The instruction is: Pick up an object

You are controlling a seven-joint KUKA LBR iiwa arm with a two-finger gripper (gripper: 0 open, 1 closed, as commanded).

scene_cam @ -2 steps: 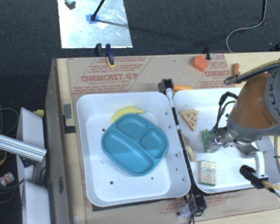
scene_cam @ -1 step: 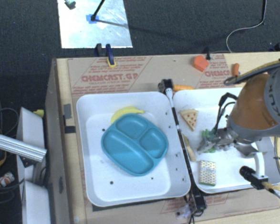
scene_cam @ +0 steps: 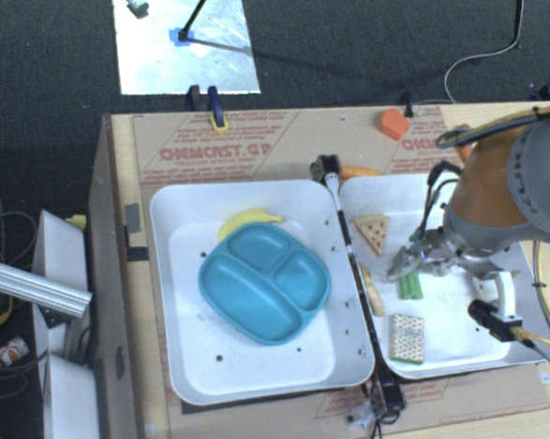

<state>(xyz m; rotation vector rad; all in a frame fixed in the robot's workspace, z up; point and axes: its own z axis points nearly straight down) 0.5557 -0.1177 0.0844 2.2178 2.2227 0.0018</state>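
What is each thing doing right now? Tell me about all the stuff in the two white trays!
Blue divided plate: lying flat in the left bin.
Yellow banana: tucked partly under the plate.
Waffle triangle: lying flat in the right bin.
Green piece: lying by the gripper.
Patterned square: lying flat, untouched.

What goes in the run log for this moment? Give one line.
arm: over right bin | gripper: above green piece | grasp: unconfirmed

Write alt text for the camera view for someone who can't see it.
The gripper hangs over a green object in the right bin, near a waffle-patterned triangle and a patterned square. The left bin holds a blue divided plate.
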